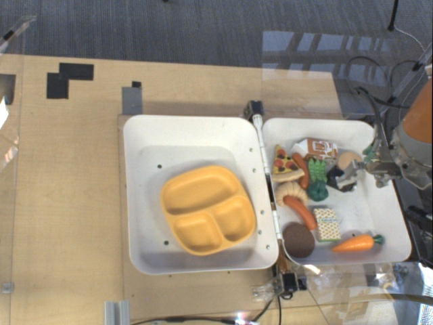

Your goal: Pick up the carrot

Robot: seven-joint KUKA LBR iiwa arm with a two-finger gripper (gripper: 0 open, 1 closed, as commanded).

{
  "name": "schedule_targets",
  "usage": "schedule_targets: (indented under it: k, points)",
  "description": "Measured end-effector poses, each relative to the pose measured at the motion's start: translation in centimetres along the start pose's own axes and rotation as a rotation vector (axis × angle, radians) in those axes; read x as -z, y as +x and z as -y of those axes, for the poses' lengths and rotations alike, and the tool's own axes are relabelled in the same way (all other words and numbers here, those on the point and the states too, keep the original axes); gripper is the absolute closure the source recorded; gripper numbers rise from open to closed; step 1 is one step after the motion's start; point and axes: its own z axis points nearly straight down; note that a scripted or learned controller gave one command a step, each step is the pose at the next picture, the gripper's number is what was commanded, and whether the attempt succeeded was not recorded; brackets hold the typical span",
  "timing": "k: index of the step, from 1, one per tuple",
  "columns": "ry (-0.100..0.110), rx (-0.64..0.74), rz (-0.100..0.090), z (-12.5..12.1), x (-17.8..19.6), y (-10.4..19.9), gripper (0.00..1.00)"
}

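The carrot (354,244), orange with a small green top pointing right, lies near the front right corner of the right bin (399,239). My gripper (345,177) reaches in from the right over the bin's back half, low among the toys beside a green item (316,176). It is well behind the carrot and apart from it. The dark gripper tip blends with the objects under it.
The right bin also holds a pizza slice (285,163), a small box (319,147), a sausage (302,212), a brown round piece (298,240) and a patterned packet (327,224) just left of the carrot. A yellow divided tray (206,210) sits in the left bin (142,181).
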Motion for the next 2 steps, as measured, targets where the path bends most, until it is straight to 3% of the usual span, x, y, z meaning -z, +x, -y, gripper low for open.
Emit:
schedule_targets:
  k: [1,2]
  points:
    - [-0.001,0.489,0.003,4.0,-5.9,-4.4,0.0]
    - [-0.009,0.867,0.012,3.6,-11.4,-4.5,0.0]
